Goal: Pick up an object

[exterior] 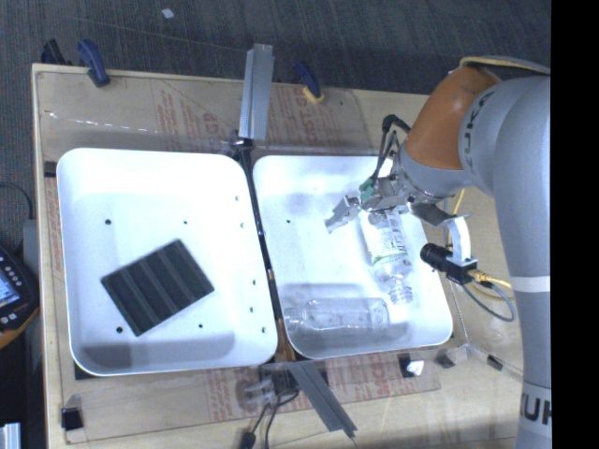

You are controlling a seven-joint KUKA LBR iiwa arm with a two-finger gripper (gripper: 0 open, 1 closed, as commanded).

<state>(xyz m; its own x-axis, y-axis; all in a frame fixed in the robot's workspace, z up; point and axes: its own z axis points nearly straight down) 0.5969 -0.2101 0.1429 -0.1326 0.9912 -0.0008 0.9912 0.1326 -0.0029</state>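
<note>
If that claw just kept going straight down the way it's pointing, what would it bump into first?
Probably the clear plastic bottle lying right beneath the gripper, in the right bin; the height between them is hard to judge.

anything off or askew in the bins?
Nothing damaged or spilled. Both clear plastic bottles in the right bin lie on their sides: one under the gripper, the other along the near wall. The dark ridged panel sits askew in the left bin.
</note>
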